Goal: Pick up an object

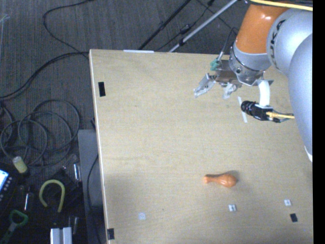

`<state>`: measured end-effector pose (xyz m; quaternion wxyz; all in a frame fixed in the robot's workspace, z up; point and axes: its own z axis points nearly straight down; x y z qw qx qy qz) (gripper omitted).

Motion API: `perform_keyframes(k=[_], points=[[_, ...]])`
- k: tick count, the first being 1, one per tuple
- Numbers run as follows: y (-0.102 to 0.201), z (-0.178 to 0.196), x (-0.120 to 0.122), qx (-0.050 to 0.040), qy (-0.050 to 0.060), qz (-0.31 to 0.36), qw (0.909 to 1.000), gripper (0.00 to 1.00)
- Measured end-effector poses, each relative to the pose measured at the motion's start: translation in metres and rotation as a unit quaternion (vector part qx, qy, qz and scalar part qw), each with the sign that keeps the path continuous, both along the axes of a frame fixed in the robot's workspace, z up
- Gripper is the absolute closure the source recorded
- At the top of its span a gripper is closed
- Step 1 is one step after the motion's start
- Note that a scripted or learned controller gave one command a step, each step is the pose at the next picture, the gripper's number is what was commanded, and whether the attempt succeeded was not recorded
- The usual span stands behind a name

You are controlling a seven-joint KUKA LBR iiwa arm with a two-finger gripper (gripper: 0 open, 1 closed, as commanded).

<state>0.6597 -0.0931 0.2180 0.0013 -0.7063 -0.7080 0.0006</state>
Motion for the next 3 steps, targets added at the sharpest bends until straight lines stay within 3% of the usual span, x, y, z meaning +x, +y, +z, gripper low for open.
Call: perform_keyframes(k=[1,2,3], points=[[-0.067,-0.136,-0.085,-0.0002,0.001,-0.015,0.9999,0.0],[-0.11,-0.135,-0.045,-0.0006,0.0,0.053,0.9986,0.0],[-0.075,-0.134,0.002,-0.0002,-0.001,0.085,0.9964,0.0]])
